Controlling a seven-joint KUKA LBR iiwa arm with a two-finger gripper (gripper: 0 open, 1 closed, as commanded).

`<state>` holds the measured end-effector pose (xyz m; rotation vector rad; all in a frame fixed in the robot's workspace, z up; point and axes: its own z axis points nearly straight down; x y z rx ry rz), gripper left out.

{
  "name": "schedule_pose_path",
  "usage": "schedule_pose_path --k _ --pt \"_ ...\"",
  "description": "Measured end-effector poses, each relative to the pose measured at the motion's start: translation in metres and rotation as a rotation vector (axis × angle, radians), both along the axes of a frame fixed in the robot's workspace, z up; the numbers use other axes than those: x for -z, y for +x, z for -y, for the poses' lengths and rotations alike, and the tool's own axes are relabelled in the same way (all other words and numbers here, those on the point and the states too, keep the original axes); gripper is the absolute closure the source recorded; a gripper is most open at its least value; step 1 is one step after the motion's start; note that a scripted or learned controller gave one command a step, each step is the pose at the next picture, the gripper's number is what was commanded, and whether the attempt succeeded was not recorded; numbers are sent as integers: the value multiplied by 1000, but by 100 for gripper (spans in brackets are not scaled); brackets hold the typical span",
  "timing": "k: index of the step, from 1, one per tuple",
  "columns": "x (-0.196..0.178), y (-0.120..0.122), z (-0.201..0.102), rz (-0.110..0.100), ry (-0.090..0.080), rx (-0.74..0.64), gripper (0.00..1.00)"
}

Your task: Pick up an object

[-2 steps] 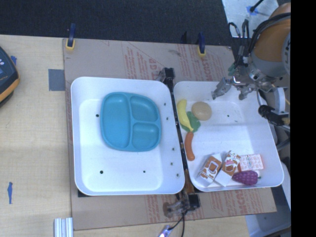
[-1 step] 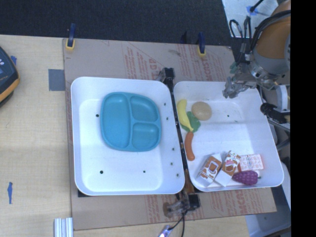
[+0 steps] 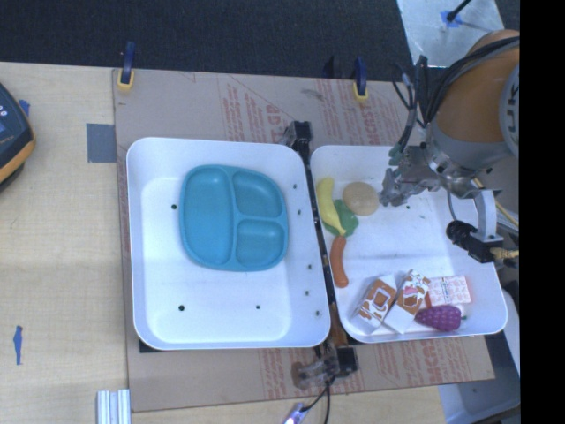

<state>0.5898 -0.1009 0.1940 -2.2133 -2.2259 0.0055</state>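
A pale wooden bench (image 3: 62,237) carries a brown cardboard sheet (image 3: 229,104) printed with faint red writing too small to read; two blue clamps (image 3: 127,65) pin its far edge. Beyond the bench lies dark floor (image 3: 221,11) with a pale patch at the far right. On the cardboard sit two white bins side by side: the left bin (image 3: 154,316) and the right bin (image 3: 388,246).

Taking the right bin as landmark: the left bin touches its left wall and holds one blue divided plate (image 3: 235,216) with three compartments. Inside the right bin, along the left wall, lie one yellow banana (image 3: 327,203), one green piece (image 3: 347,220) just beside it, and one orange sausage-shaped piece (image 3: 339,261) below. One beige round object (image 3: 360,198) sits near the far left corner. In the near half are three small printed cartons (image 3: 408,299), their print unreadable, and one purple grape bunch (image 3: 439,317) touching them.

The gripper (image 3: 395,186) is over the far part of this bin, just right of the beige round object; whether its claw is open or closed cannot be told. Nothing is visibly held. A yellow-and-black device (image 3: 12,140) lies well left of both bins.
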Motion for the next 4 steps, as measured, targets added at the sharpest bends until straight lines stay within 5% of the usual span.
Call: schedule_pose_path --k 3,4 --pt "-31 0 3 -5 -2 -5 100" --pt "3 -19 -60 -1 0 -1 100"
